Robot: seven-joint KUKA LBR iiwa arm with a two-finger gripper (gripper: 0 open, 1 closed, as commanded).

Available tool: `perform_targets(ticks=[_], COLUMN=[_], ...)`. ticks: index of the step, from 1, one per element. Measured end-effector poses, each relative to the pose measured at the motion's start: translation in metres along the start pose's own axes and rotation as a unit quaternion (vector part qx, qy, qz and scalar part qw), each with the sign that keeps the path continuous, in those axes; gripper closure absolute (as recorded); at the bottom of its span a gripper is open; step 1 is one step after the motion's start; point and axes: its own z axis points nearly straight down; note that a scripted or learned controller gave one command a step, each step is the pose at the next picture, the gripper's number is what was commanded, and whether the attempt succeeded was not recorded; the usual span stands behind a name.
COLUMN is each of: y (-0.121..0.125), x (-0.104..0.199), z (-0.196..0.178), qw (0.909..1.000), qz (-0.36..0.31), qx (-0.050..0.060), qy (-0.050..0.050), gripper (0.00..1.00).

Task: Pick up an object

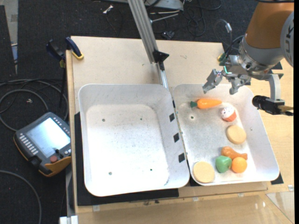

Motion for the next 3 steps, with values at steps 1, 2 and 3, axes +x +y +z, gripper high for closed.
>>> perform_targets(ticks=[1,2,3], y=[0.000,-0.002,0.001], x=[0.000,0.000,-0.007], z=[-0.002,0.042,0.089], qw=[1.0000,1.0000,1.0000], qz=[0.000,0.002,0.002], qx=[-0.001,0.000,0.001], qy=[0.000,0.000,0.000], gripper=[0.00,0.00,0.00])
